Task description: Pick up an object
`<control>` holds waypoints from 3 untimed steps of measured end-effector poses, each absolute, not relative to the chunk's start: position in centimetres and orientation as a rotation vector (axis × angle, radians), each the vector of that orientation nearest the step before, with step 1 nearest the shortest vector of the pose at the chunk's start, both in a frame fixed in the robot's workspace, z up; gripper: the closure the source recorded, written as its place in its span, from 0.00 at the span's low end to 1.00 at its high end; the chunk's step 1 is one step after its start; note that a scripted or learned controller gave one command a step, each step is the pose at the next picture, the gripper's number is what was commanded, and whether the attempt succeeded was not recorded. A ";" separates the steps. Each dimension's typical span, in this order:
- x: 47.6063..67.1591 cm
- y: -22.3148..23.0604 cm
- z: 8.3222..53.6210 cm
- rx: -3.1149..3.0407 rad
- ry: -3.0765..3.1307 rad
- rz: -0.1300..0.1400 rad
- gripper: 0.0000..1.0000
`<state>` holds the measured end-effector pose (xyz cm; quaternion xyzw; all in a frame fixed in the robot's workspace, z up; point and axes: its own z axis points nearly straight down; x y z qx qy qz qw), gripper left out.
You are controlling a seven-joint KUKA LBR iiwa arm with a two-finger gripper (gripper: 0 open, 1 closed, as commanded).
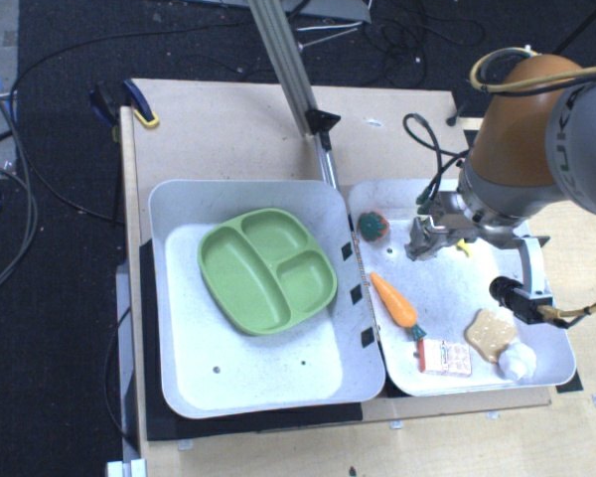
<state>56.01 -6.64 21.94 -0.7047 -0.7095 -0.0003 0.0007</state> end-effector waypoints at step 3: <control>54.2 8.8 22.0 -2.210 -2.230 0.000 1.00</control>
